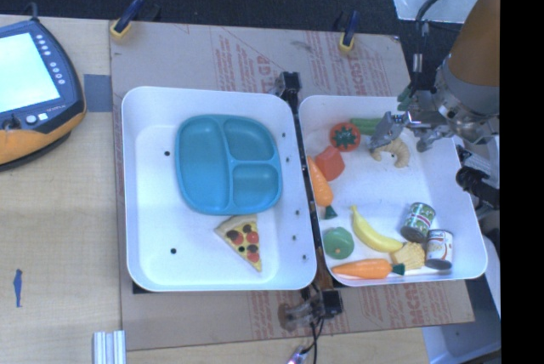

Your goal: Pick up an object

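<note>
The camera view shows the gripper (406, 133) low over the upper part of the right bin (473, 209), its metal fingers spread open around a small tan croissant-like toy (393, 151) (whether they touch it is unclear, and nothing is clearly held). To the left of it lie a red tomato (345, 135) and a green vegetable (367, 125). Further down the frame this bin holds a red pepper (330, 162), an orange carrot (320, 184), a green apple (338, 242), a banana (375, 232), two small cans (417, 222), a corn piece (411, 255) and a second carrot (362, 270). The left bin (144, 218) carries a blue divided plate (228, 163) with a pizza slice (241, 239) just below it. A tablet (30, 77) rests on the tabletop (59, 252) at the upper left.
</note>
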Tool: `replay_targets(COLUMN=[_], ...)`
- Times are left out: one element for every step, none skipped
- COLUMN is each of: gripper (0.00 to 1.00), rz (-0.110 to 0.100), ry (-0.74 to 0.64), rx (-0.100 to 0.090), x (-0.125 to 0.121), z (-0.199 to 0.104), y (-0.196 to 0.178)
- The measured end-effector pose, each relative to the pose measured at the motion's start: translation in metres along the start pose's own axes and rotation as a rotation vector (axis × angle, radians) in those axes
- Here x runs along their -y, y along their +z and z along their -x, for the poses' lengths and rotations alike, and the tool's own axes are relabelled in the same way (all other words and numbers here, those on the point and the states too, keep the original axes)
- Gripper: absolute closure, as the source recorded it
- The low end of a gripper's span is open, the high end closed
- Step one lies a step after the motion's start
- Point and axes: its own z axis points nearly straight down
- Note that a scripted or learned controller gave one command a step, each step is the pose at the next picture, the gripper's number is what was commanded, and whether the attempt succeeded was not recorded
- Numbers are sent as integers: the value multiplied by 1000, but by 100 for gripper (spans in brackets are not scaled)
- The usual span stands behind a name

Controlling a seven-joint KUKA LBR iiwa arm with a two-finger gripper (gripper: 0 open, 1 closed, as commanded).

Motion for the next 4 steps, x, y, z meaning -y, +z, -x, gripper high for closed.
replay_targets(gripper=[0, 100, 0, 0], rz=[-3, 0, 0, -2], ry=[-2, -5, -5, -2], rx=[2, 4, 4, 2], x=[-81, -82, -82, -90], z=[13, 14, 14, -9], y=[130, 116, 117, 155])
